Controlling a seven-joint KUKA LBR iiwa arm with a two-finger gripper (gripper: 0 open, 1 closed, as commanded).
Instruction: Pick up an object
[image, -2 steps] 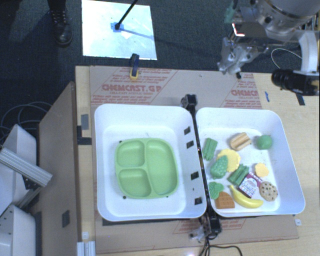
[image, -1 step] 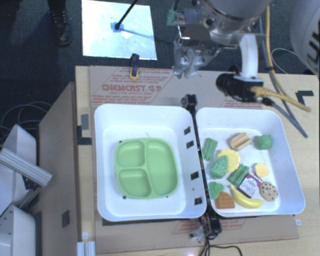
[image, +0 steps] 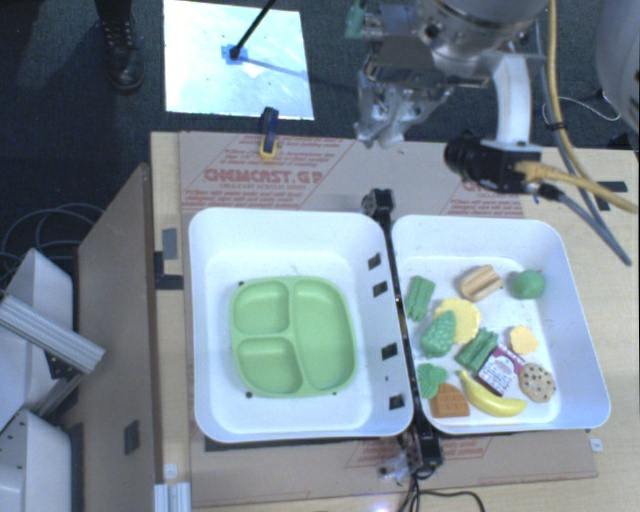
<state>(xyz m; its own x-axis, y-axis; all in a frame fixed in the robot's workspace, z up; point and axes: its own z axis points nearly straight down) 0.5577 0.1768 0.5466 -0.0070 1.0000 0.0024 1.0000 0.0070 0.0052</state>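
Above the far edge of the bench, I see my gripper (image: 383, 128) hanging well clear of both bins, beyond the seam where they meet. It looks to carry nothing, though it is blurred and seen from a steep angle, so I cannot tell whether the jaws are spread or closed.

My left bin (image: 290, 235) holds a green divided tray (image: 294, 335) lying flat near its middle, with three compartments.

All the pickable items sit in the right bin (image: 560, 250) (toy food, crowded toward its near half). I can make out a bread roll (image: 480, 281) beside a green ball (image: 527, 284) at the far end, a green pod-like piece (image: 419, 297) close to the divider, a yellow banana (image: 494, 402) at the near edge, and a chocolate-chip cookie (image: 537, 381) just to its right. A small red-and-white packet (image: 497, 374) lies between the banana and the cookie, touching both as far as I can judge.
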